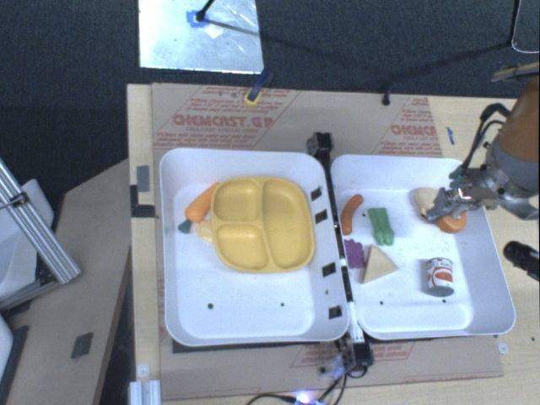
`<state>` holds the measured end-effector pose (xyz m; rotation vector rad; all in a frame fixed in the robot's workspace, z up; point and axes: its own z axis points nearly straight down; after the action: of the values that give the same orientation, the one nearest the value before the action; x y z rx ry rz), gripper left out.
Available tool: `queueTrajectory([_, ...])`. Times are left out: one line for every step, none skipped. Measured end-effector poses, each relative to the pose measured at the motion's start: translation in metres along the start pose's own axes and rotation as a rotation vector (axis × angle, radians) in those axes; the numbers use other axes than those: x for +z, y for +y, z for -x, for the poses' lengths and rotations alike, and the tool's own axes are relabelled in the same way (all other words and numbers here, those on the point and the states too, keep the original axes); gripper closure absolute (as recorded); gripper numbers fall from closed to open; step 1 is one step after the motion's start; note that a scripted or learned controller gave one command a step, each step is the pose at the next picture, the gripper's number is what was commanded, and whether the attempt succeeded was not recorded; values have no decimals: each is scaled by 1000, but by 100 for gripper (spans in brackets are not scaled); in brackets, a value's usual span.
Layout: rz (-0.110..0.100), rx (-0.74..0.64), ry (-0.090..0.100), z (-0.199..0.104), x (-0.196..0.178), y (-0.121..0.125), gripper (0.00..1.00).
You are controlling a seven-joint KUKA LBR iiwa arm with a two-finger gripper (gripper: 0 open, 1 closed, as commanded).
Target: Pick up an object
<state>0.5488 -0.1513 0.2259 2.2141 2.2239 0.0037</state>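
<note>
Target looks like the orange piece [453, 223] in the right bin [485, 310], far right side, near the upper corner. Flat, small, partly hidden under the end effector [445, 207]. A cream rounded item [422, 198] sits touching or just beside it on the left. End effector is low over both, arm [519, 154] reaching in from the right. Finger state: cannot tell, too small and blurred. Nothing clearly seen between them, so no confirmed hold.

Rest of right bin: small can [439, 276] with red label below, well apart from the target. Pale wedge [379, 265] and purple piece [354, 252] near the divider, green piece [380, 226] above them, orange-red sausage shape [350, 213] beside the divider.

Left bin [194, 310]: yellow divided plate [256, 224] in the middle, carrot [201, 202] touching its left edge. Both bins sit on the bench [143, 125].

Risks, my guess: orange piece is thin and low, so a close could slide over it and come up with nothing. Cream item is crowding it, so the close may catch that instead, or pinch both and drop one on lift. Bin wall is near on the right; a push could shove the piece against it.
</note>
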Motion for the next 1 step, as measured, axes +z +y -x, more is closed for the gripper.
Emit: queueTrajectory([-1, -4, 1, -41, 7, 23, 100])
